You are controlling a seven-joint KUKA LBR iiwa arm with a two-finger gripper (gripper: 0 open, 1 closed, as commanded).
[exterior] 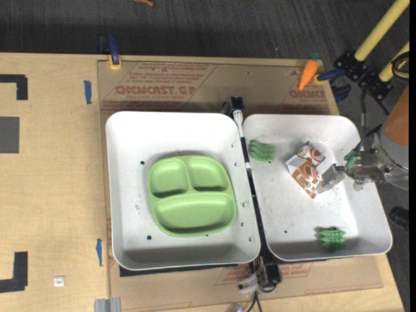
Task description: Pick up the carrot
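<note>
The carrot (308, 73) is small and orange with a green top. It lies on the brown board behind the right bin (364, 229), outside both bins, near that bin's back edge. My gripper (333, 176) hangs low over the right side of the right bin, far in front of the carrot. It is just right of a white and orange snack packet (305, 166), and nothing shows in its grasp.
Two green ridged items lie in the right bin, one at the back left (261, 151) and one at the front (332, 237). A green divided plate (192, 194) fills the left bin (123, 174). A blue clamp (331, 75) sits right of the carrot. A yellow pole (383, 21) slants at the far right.
</note>
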